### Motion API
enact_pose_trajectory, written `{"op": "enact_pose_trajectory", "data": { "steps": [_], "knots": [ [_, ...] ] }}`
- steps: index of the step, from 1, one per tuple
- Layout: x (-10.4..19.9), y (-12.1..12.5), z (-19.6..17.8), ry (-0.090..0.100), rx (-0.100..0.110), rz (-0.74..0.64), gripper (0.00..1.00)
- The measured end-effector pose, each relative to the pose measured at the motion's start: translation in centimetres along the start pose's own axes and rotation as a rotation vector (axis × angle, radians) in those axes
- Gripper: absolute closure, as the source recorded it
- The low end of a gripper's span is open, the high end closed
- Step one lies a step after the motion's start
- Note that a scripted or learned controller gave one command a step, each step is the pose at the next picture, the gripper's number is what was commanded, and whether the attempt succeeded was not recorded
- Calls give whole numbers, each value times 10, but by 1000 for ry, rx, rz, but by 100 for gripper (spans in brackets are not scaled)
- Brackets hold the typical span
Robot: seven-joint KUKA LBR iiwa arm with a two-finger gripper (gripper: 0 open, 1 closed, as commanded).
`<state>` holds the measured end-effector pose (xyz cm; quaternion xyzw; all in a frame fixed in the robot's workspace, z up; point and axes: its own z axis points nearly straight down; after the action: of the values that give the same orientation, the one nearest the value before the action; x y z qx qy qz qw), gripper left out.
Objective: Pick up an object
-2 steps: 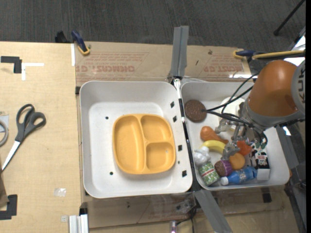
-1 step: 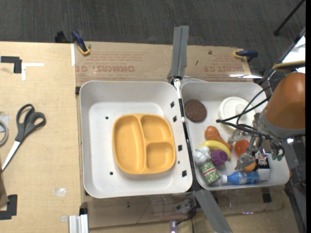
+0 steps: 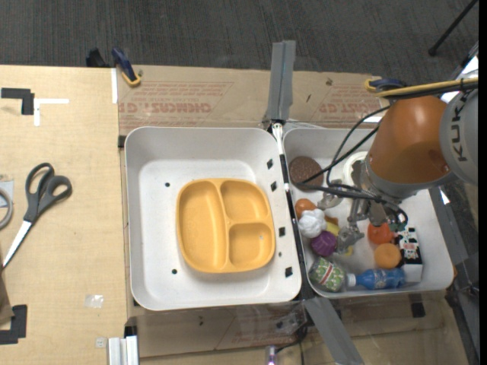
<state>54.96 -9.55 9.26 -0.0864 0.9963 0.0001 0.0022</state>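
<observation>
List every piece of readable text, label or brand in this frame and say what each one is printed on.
"KU", the visible start of a brand name, cut off at the frame edge: on the grey arm.
Red printed lettering, upside down from this camera and too faint to read reliably: on the cardboard sheet behind the bins.
Label too small to read: on the blue bottle in the right bin.

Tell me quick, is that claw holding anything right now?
Claw: low in the right bin among the small toys; whether it is open, closed or holding something cannot be told.
</observation>
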Motion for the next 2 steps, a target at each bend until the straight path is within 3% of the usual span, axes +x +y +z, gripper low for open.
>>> {"op": "enact_pose_trajectory", "data": {
  "steps": [1,2],
  "knots": [
    [25,-72,-25,-1,1,246,0],
    [60,-92,-4,-10,-8,238,0]
  ]
}}
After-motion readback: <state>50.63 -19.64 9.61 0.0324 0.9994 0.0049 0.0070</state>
